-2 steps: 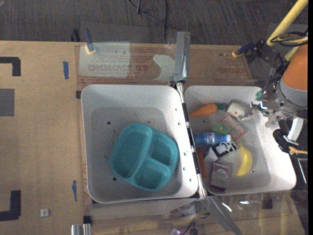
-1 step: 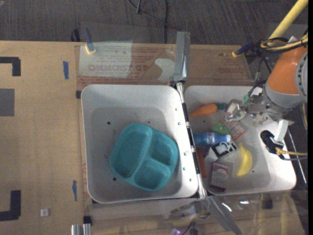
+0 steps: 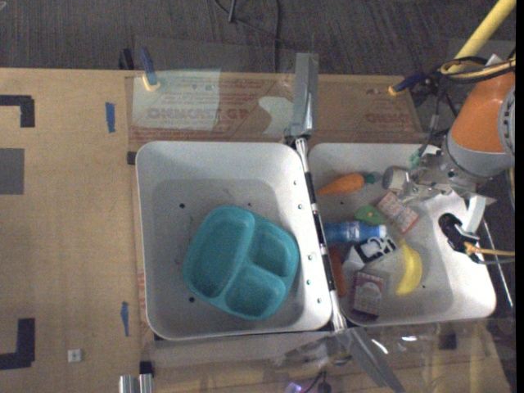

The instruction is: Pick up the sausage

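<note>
Two shallow white bins [image 3: 155, 219] sit side by side; we note the grey gripper [image 3: 401, 180] over the right one (finger state indiscernible).

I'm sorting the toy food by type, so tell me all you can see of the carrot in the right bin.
The carrot is a small orange toy, plastic by its look, tapered, with a greenish stub at its right end. It lies flat, slightly tilted, in the upper left of the right bin, near the wall between the two bins. Nothing rests on it, and it looks clear of the other items. The gripper is off to its right.
</note>
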`<action>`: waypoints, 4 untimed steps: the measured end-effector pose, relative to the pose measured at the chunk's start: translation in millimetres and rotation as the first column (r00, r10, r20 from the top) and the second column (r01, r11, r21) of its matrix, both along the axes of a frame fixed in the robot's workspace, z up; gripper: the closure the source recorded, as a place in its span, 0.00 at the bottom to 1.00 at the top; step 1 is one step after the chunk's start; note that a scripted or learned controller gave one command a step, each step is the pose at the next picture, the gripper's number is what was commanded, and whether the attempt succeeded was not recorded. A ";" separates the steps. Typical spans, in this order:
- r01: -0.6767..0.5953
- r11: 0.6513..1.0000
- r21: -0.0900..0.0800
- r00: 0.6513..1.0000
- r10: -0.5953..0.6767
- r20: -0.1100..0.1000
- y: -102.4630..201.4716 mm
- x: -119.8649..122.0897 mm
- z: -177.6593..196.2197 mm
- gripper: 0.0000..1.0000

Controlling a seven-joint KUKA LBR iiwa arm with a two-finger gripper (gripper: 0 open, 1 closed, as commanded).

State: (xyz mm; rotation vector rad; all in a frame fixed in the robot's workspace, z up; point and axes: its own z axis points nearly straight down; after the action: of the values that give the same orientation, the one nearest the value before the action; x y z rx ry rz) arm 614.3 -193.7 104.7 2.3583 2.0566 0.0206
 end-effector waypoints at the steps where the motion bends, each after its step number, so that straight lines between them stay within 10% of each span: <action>1: 0.247 0.969 0.000 0.969 -0.247 0.006 79.3 -39.5 -8.5 1.00; 2: 0.006 1.000 0.001 1.000 -0.006 -0.017 173.1 -16.6 80.1 1.00; 4: -0.005 1.000 0.002 1.000 0.005 -0.009 296.8 -35.1 5.1 1.00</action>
State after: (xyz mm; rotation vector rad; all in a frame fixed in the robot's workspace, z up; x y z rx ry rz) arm 579.2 103.0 109.9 2.3586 2.0669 0.0123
